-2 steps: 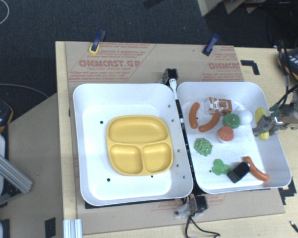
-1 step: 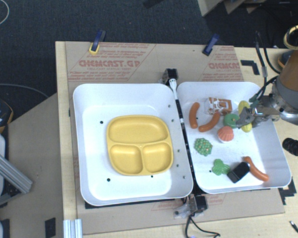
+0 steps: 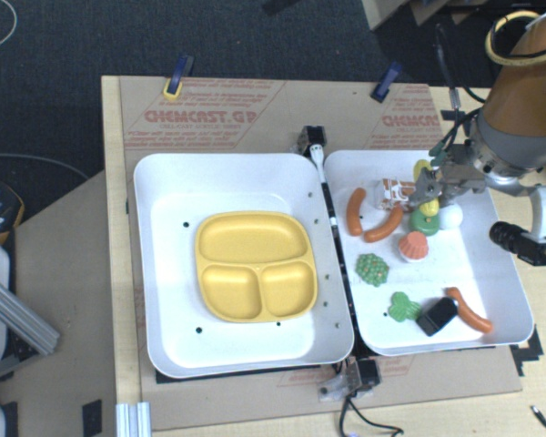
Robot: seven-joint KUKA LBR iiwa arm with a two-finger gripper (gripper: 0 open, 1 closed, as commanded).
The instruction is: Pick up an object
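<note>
1. Two white bins are set side by side on the bench: the left bin (image 3: 155, 244) holds a yellow divided plate (image 3: 255, 265), the right bin (image 3: 505, 280) a scatter of small toy foods.
2. The arm (image 3: 520, 98), grey with an orange band, is cut off by the right edge.
3. The gripper (image 3: 429, 189) is lowered over the right bin's upper middle; how far its jaws are parted cannot be told, nor whether anything is held.
4. Just below it, a yellow-green piece (image 3: 425, 213) and a white ball (image 3: 449, 217) are partly hidden and hard to identify.
5. Nearby are seen two orange sausages (image 3: 355, 210) (image 3: 383, 227), a red-orange strawberry (image 3: 414, 246), a green knobbly ball (image 3: 372, 269), a green piece (image 3: 401, 307), a black block (image 3: 437, 316) and a carrot (image 3: 470, 309).
</note>
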